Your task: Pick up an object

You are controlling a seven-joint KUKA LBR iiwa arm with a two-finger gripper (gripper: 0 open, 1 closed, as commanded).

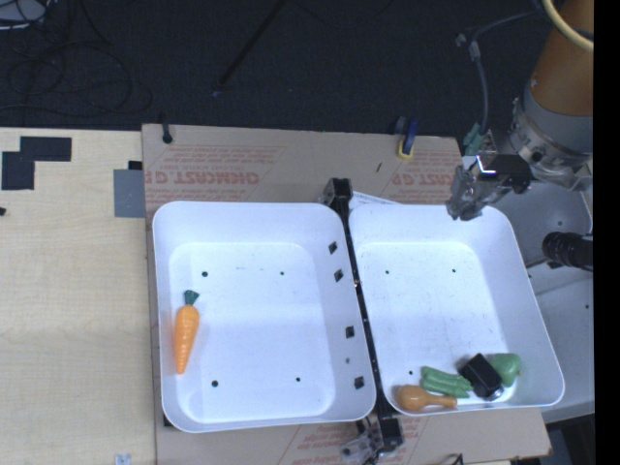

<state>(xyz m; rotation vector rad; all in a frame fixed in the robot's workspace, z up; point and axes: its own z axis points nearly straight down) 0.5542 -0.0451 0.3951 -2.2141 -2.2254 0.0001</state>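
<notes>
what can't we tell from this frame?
- Gripper: small and dark above the right bin's far corner; finger state unreadable.
- Black block: lies over the green items, hiding where they meet and part of the rounder green piece.
- Orange pear-shaped item: pressed against the near wall, so its underside is hidden.
- Arm: cut off by the top and right edges.

Smooth glossy white plastic bins [247, 223], matt brown cardboard sheet [281, 163] beneath, pale wood-grain bench [68, 308], glossy orange plastic carrot [185, 329].

Orange carrot [185, 332] with green top, white bins [247, 223], green vegetables [447, 382], black block [481, 375], tan gourd [423, 398]
</notes>
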